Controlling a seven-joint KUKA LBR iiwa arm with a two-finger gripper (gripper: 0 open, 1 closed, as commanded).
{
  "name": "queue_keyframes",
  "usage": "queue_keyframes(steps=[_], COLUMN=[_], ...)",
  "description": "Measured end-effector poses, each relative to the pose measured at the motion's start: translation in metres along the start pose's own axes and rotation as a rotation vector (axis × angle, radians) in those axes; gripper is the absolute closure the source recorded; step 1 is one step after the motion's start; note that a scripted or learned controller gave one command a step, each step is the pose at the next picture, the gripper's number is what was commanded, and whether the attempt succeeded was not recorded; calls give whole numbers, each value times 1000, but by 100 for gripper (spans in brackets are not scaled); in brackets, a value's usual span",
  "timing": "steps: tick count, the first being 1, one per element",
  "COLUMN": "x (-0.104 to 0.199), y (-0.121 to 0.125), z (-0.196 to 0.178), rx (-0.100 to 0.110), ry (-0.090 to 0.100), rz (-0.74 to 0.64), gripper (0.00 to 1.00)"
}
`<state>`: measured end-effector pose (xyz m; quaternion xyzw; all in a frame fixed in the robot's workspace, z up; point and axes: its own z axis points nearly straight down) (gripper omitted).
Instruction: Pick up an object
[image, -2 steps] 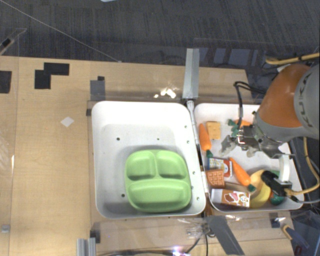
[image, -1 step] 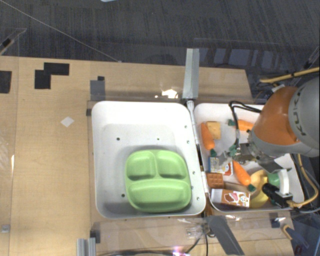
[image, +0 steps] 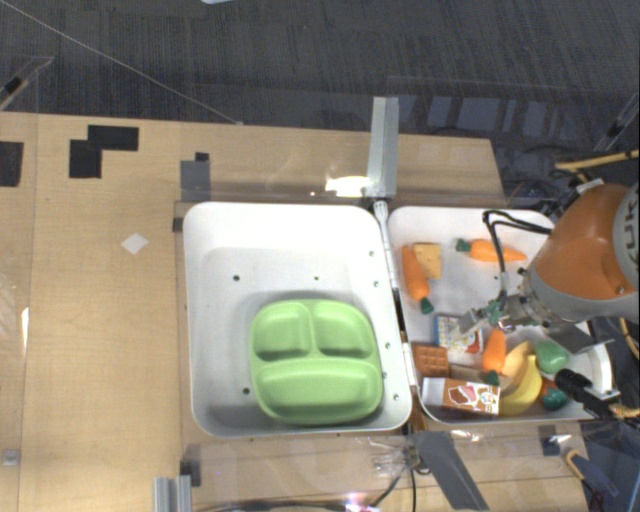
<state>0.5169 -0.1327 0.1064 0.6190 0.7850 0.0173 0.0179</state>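
- The pincer hangs low over the right bin, its fingers pointing at the clutter of toy food just left of the arm's orange band.
- How far the pincer is spread I cannot tell; its tips blur into the items under them, and nothing is plainly caught between them.
- Directly below the pincer stands an orange carrot-like piece, touching a yellow banana on its right.
- Left of that piece lies a small printed packet, with a brown waffle-like square just below it.
- A small carton with a red and white label rests against the bin's near wall, beside the banana.
- A green round item sits right of the banana, under the arm.
- Towards the bin's far side lie a long carrot, a tan wedge touching it, and a second carrot further right.
- The left bin holds a green divided tray, well apart from the pincer.
- Both bins rest side by side on the wooden surface.
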Motion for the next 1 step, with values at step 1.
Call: queue_keyframes(steps=[1], x=[3], y=[-10], z=[2], rx=[7], ry=[3], rz=[299], gripper=[0])
